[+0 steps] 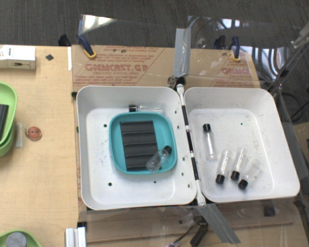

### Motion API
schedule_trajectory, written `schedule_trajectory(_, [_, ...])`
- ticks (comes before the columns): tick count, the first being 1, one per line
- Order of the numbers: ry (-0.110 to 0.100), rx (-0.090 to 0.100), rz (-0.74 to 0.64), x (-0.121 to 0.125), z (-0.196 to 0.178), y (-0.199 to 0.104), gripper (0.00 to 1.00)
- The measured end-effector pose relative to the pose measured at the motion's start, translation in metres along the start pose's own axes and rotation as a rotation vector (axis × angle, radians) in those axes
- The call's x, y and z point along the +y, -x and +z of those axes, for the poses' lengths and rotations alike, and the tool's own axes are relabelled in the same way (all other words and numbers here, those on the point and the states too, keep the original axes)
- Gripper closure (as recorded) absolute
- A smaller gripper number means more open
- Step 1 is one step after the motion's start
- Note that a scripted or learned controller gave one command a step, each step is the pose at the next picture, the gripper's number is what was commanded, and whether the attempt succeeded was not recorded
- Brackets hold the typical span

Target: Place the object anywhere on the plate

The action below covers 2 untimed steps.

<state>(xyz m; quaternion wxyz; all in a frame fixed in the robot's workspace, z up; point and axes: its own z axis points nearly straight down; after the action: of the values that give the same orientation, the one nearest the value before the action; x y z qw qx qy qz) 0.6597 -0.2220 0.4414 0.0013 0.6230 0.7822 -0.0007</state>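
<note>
Left of frame: a pale wooden tabletop (41, 179) carried a stack of lime-green plastic trays (1, 118) at the left edge and a small round copper-coloured disc (34, 133) beside it.
Left bin: the shallow white plastic bin (92, 184) at centre-left held a teal square plate (116, 138) with a dark ribbed insert (137, 140) lying on it.
On the plate: a clear plastic vial with a black cap (158, 159) lay tilted at the plate's lower right corner, resting partly on the insert.
Behind the plate: another clear vial (144, 108) lay on the bin floor just above the plate's upper edge, off the plate.
Right bin: the second white bin (278, 138) held one clear black-capped tube (208, 140) lying near its left side and a cluster of three similar vials (237, 169) towards the lower middle.
Progress: one vial lay on the plate, so the placement looked done for that vial; whether more were meant to follow could not be judged.
Jaws: their state could not be told, and so neither could the vial's position relative to them.
</note>
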Motion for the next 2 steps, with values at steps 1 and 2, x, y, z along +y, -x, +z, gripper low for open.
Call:
schedule_trajectory(1, [0.0,0.0,0.0,0.0001,0.0001,-0.0001,0.0])
schedule_trajectory(2, [0.0,0.0,0.081,-0.0001,-0.0004,0.0,0.0])
